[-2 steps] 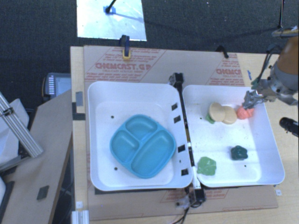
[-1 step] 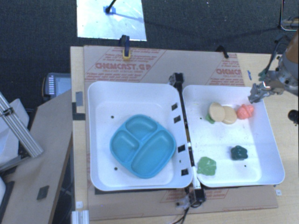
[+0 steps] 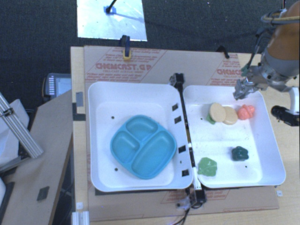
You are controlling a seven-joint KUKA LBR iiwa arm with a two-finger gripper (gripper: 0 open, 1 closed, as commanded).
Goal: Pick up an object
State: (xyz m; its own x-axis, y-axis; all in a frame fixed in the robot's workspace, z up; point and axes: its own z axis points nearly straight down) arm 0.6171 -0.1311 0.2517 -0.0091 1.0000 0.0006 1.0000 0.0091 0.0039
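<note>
Progress: I judge the pick not yet made — every item I can see lies loose on the floor of the right bin (image 3: 269, 139).
Pincer: the pincer (image 3: 240, 92) sits at the right bin's far rim, near its far right corner; whether it is released or clenched I cannot tell, and I see nothing in it.
Nearest targets: the pink piece (image 3: 246, 111) lies just beside the pincer, inside the rim, with the tan discs (image 3: 222, 114) touching one another next to it.
Other targets: the dark green piece (image 3: 239, 153) and the light green piece (image 3: 207, 167) lie toward the right bin's near side.
Left bin: the blue tray (image 3: 143, 146) rests there, well apart from the right bin's items.
Left to do: descend, close on one item, lift — all of it, by my reading.
</note>
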